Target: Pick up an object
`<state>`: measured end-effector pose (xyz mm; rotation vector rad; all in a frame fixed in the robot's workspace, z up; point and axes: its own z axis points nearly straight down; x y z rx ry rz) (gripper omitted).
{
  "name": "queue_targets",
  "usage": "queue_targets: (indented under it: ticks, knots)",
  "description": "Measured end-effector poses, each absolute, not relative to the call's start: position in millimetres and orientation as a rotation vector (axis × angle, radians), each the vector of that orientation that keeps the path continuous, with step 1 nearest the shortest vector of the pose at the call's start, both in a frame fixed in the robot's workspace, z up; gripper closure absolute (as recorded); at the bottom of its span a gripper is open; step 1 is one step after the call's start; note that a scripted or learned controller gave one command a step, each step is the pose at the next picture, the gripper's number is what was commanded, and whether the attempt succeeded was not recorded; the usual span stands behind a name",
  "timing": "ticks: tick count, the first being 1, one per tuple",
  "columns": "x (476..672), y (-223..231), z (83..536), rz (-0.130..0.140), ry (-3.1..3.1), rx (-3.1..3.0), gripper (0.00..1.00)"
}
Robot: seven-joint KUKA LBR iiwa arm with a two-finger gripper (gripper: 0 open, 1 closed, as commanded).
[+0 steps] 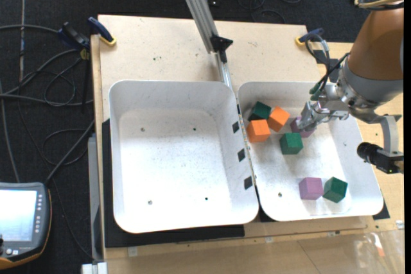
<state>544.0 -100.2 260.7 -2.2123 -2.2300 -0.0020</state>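
At right of frame, in right bin (359, 202): end effector (306, 125) low over purple block (302, 127), beside green cube (291, 143). Cannot tell whether block is gripped. Step: grasp attempt. Next: secure purchase, then straight lift clear of neighbouring cubes.

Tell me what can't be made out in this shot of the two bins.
- End effector, camera view: its own body covers the fingers, so open or shut is unclear.
- Purple block under it: mostly hidden by the end effector; held or merely touched is unclear.
- Dark green cube: partly covered by the orange cubes in front.
- Arm: cut off at the right edge.
- Tablet: cut off lower left, screen unreadable.
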Motion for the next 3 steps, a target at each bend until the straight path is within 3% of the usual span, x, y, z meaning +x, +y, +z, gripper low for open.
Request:
queue_targets:
  ticks: [3]
  knots:
    - [593.5,58,239,-0.002,-2.23,-2.213,1.0]
